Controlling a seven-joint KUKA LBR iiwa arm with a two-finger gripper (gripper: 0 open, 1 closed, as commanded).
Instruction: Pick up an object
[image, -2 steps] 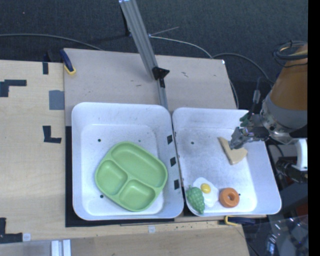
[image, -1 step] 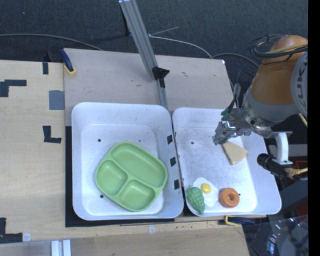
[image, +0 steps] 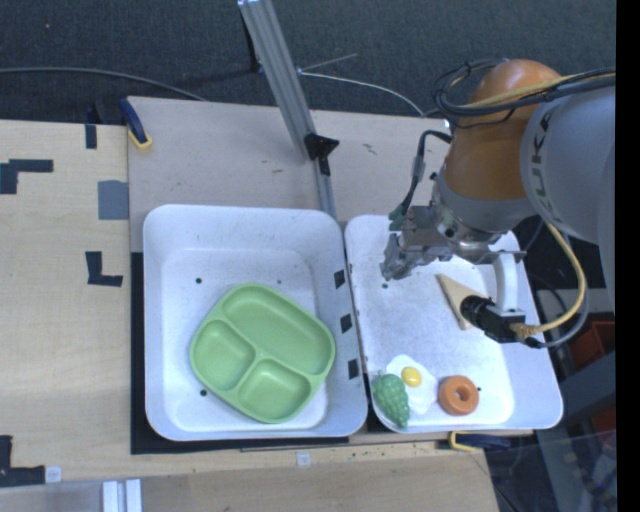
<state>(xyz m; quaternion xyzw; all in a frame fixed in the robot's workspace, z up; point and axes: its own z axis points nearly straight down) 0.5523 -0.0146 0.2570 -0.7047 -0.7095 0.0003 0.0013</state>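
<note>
Camera view: gripper over the right bin's far-left part; finger state cannot be told. Right bin holds tan wedge, fried egg, green leafy toy, orange donut. Left bin: green divided plate.

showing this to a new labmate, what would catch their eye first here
The big grey arm with its orange band dominates the upper right, its tool hanging over the far end of the right bin. Next comes the bright green divided plate lying in the left bin. Small toy foods cluster at the right bin's near edge: a fried egg, a green vegetable and an orange doughnut.
</note>
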